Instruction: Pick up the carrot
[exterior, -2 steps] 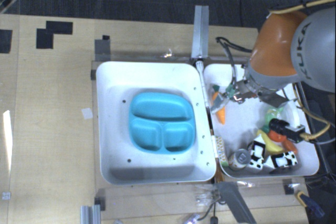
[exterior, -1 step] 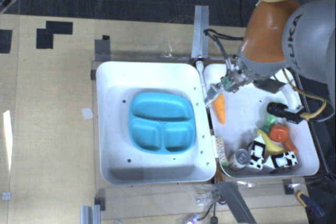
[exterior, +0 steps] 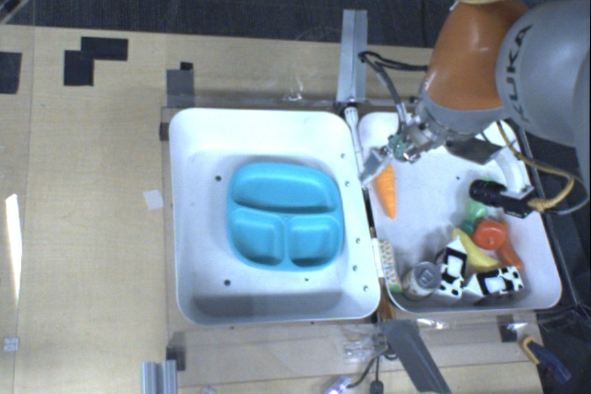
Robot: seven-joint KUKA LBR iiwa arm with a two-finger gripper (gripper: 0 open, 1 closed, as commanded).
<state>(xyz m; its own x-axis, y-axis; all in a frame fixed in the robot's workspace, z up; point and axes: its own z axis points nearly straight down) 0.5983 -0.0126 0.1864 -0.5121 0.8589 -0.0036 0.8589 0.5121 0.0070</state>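
Presently listed, with places taken from the carrot.

Carrot (exterior: 386, 190): small, bright orange, smooth and tapered like a cone, of plastic look. It lies on the floor of the right bin (exterior: 536, 291), close to that bin's left wall, its length running roughly top to bottom of the view.

Pincer (exterior: 404, 146): just above the carrot, metallic, with fine wires about it; whether its fingers stand open or closed cannot be told, and nothing shows between them.

Arm (exterior: 499, 60): grey casing with a glossy rounded orange band, up and right of the carrot.

Toy heap (exterior: 476, 258): below and right of the carrot, in the same bin; a red rounded piece, a yellow piece, black-and-white patterned pieces, a small grey round thing.

Left bin (exterior: 194, 198): white, shallow, round-cornered, left of the carrot. It holds a blue tray (exterior: 282, 212), smooth, moulded in three compartments.

Worktop (exterior: 83, 198): pale wood grain, matte, left of both bins.
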